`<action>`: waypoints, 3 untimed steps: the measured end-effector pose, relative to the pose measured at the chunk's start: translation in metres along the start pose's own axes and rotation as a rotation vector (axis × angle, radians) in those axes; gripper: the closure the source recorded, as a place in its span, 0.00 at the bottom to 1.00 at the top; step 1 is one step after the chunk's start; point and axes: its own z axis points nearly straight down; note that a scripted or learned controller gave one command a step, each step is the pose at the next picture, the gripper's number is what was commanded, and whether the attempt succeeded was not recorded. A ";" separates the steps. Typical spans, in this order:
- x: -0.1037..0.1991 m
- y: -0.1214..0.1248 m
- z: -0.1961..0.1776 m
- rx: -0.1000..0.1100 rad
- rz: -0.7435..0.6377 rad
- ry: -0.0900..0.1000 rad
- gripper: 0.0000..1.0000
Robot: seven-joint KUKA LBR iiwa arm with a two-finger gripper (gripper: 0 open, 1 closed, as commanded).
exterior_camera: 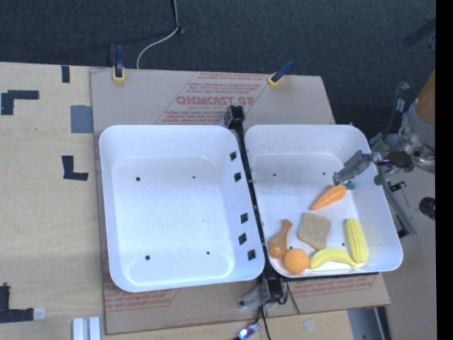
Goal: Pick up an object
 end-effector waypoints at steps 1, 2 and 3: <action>0.018 0.041 0.094 0.007 -0.002 0.002 0.00; 0.100 0.104 0.026 -0.010 -0.011 0.002 0.00; -0.016 0.093 0.002 -0.003 0.009 -0.005 0.00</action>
